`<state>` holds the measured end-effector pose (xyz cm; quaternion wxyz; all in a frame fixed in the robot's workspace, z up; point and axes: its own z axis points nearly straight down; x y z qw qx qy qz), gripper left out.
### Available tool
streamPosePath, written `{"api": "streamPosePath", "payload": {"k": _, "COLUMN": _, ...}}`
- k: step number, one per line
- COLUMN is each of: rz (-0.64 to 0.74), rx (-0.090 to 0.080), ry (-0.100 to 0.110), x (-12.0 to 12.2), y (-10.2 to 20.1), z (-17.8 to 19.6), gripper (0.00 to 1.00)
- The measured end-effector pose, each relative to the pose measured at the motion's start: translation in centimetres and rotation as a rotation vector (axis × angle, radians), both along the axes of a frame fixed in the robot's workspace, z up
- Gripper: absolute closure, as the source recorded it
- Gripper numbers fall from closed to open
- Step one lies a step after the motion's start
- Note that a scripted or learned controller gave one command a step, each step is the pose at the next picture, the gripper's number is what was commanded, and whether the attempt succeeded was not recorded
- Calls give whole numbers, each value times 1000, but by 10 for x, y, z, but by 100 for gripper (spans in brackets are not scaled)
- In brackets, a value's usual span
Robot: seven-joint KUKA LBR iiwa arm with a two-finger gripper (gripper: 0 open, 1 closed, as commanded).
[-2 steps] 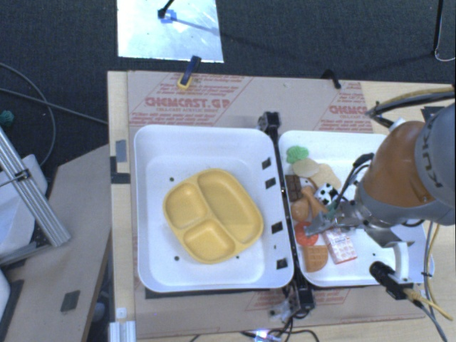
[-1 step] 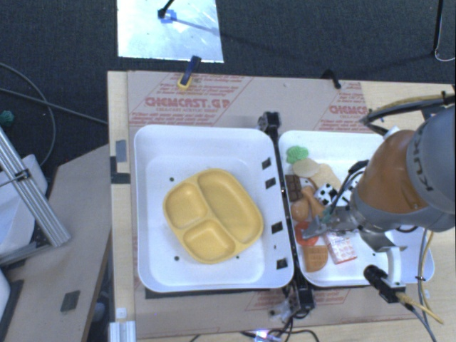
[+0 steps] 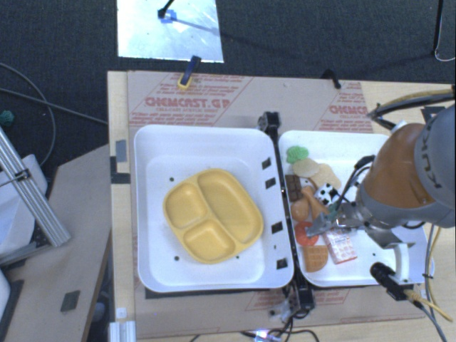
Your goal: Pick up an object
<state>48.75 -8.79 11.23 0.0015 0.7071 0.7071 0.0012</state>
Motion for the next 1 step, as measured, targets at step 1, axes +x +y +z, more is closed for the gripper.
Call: {"api": "streamPosePath", "payload": {"k": 1, "rz": -1, "rx": 1, "ry": 5, "x": 3, "y": 75, "z": 45, "gripper": 0}}
